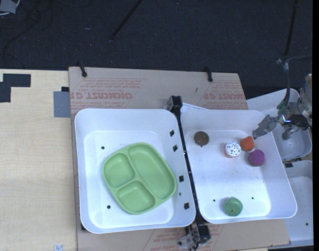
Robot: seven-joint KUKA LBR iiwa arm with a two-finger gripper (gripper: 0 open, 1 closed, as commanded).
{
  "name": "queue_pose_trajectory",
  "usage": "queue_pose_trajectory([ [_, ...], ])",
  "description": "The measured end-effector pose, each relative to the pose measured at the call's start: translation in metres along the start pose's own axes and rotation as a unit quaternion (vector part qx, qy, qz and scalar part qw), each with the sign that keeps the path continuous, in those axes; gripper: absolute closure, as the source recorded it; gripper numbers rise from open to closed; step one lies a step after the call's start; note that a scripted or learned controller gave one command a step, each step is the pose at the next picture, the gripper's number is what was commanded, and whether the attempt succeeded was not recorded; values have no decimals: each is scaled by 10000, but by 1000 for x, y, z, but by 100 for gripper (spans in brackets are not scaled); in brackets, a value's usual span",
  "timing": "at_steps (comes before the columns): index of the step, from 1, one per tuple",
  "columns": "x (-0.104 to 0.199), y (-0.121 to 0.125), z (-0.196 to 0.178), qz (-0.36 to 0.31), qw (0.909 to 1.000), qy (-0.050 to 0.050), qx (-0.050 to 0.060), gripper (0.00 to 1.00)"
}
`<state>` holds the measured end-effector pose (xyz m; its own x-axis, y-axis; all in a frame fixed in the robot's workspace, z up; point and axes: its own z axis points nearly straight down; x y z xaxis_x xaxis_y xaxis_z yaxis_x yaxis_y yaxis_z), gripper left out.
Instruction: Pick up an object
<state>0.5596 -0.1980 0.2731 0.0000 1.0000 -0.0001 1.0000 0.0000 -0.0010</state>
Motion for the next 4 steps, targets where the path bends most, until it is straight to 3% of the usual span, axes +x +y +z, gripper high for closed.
queue_pose_trajectory([
  [2,9,5,107,2,10000,16,37,0],
  [3,4,12,145,-19,10000,21,-32,0],
  [4,2,10,138,-6,10000,8,-1,100],
])
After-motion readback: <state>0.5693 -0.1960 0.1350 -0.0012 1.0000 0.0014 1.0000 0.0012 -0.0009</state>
